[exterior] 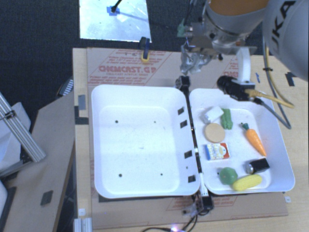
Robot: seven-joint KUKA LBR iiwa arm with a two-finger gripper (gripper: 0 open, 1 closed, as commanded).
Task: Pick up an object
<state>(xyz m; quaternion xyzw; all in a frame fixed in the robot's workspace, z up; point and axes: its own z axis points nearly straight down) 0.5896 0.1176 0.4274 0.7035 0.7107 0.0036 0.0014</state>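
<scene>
A: Where is the arm (256, 13) sitting right now?

B: It is filling the upper right of the frame, grey with its orange band at the top edge. The gripper (193, 64) is hanging below it, above the far edge of the bins near the seam where the two meet.

A: Are the jaws spreading or pinching anything?

B: That cannot be told; the metal parts are blurring together there, and nothing is showing between them.

A: And the objects?

B: All of them are lying in the right bin (285, 170). A small white block (212, 114) is sitting toward the bin's upper left, with a green piece (226, 119) just beside it on the right. A round tan disc (215, 132) is resting below those two. An orange carrot (254, 139) is lying slantwise toward the right wall. A small blue and red packet (217, 152) is lying below the disc. Near the bottom edge a green ball (227, 175) is touching a yellow lemon-like piece (247, 181), and a black and silver item (257, 166) is sitting just above the yellow one.

A: And the left bin (104, 98)?

B: Its white floor is showing a few dark dots. Both bins are resting on a cardboard sheet (125, 67) with red lettering.
</scene>
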